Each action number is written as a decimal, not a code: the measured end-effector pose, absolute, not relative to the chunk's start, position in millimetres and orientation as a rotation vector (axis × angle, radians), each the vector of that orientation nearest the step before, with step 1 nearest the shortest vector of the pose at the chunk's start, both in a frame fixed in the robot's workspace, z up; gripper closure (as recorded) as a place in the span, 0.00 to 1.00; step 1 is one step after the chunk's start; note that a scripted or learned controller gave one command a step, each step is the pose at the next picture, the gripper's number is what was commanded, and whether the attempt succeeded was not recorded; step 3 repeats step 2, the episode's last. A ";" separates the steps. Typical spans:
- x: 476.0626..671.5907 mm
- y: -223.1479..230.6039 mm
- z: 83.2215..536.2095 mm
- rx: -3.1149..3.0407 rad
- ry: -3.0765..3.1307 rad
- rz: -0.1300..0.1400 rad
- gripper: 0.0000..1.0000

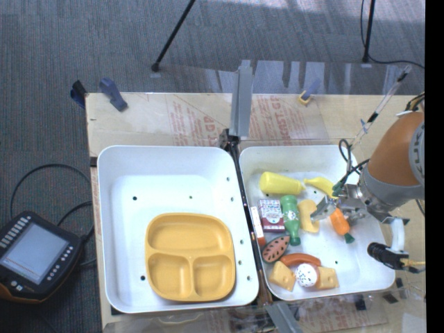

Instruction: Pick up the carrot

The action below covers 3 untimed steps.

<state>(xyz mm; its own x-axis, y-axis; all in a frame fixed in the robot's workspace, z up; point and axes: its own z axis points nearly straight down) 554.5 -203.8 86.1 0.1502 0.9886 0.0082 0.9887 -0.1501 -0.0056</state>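
Your end effector (331, 210) sits right at the carrot (340, 224) in the approach-to-grasp step; I cannot tell its state, so confirm closure before lifting.

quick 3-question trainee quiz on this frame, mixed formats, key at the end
1. True or false: the carrot lies in the right bin.
2. What stands in the left bin? A) green bottle B) yellow divided plate C) tablet
3. Fill in: the gripper is right beside the ____.

Key: 1 true; 2 B; 3 carrot. The green bottle is in the right bin with the carrot.
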 end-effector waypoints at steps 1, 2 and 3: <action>554.0 -204.5 95.3 -2.376 -2.038 -0.002 1.00; 573.3 -178.5 187.4 -1.930 -2.483 -0.003 1.00; 573.3 -178.5 187.4 -1.930 -2.483 -0.003 1.00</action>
